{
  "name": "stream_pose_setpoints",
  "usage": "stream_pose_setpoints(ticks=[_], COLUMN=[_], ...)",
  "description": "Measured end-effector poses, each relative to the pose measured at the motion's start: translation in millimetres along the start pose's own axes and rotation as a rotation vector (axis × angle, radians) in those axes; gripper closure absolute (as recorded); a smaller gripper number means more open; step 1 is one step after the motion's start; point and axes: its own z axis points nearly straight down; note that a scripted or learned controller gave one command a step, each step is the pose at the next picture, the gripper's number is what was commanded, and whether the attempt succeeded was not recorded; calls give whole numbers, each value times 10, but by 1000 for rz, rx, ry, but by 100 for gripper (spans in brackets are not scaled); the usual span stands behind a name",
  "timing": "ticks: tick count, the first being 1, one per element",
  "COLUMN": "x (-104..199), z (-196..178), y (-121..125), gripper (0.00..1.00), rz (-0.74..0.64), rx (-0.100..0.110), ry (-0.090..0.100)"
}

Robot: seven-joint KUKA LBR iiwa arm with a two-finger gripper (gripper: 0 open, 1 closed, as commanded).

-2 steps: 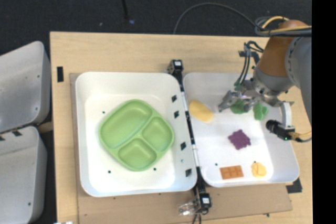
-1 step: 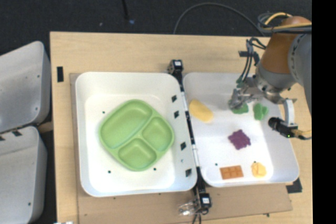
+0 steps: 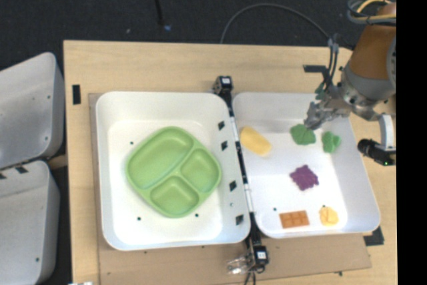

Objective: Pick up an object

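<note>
Here we look down on a wooden tabletop (image 3: 167, 67) carrying two shallow white bins side by side. The left bin (image 3: 113, 210) holds a single light green divided plate (image 3: 173, 171), with one large compartment and two smaller ones; it lies flat and turned at an angle to the bin's walls.

The right bin (image 3: 353, 200) holds six small things. A yellow oblong piece (image 3: 255, 141) lies near the bin's left wall, its long axis running from upper left to lower right. A dark green lump (image 3: 303, 135) sits toward the bin's far side, and a smaller green piece (image 3: 330, 141) lies just beside it to the right, apart from it, roughly upright in the view. A purple ragged-edged piece (image 3: 304, 177) rests near the middle of the bin. Along the near wall we see an orange rectangular block (image 3: 294, 219), its long axis running left to right, and next to it a small yellow piece (image 3: 328, 215).

The arm (image 3: 370, 60) reaches in from the right, and the tool (image 3: 316, 115) hangs over the far part of the right bin, its tip just above the dark green lump. We cannot tell how far it is open, nor whether it touches the lump; nothing is visibly between its tips.
</note>
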Motion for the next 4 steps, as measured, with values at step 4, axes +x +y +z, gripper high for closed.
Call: stream_pose_setpoints(ticks=[4], x=[904], z=[-906], y=[-345], gripper=[100], rz=[-7], rx=[6], ry=[3])
